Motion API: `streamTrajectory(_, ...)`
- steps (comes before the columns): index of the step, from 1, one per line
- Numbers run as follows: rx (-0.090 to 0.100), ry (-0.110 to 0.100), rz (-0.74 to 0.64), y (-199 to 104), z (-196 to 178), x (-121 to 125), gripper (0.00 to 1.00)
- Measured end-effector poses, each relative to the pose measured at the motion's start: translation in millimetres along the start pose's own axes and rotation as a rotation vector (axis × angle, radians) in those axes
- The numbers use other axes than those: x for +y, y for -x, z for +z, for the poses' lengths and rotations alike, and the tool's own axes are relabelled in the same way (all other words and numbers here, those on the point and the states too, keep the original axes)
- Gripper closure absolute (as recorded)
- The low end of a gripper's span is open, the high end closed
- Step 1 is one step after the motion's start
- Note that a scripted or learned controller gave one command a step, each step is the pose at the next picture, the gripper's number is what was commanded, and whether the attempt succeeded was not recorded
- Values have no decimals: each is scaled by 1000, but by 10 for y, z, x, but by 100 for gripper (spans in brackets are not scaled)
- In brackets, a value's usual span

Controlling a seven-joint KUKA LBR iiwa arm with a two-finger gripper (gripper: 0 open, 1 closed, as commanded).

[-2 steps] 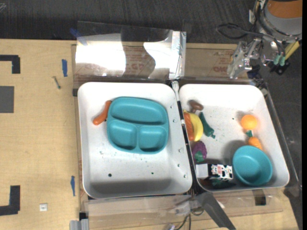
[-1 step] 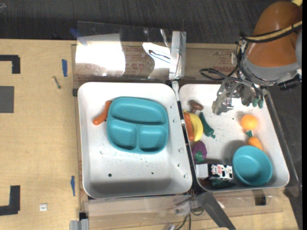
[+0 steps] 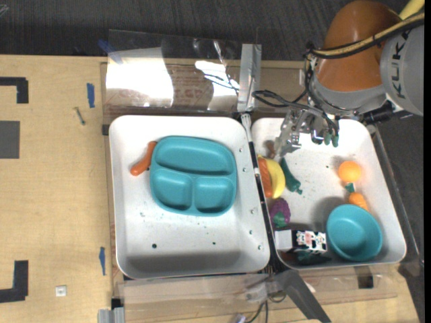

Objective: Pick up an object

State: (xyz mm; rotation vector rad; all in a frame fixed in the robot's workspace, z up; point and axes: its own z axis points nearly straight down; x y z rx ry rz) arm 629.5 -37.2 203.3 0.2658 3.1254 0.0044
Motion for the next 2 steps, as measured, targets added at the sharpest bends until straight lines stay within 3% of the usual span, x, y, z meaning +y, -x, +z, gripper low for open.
streamTrajectory(1, -9, -2, 132, 392, -624, -263, 100)
streamTrajectory(2, 7, -2, 48, -315, 206, 112, 100)
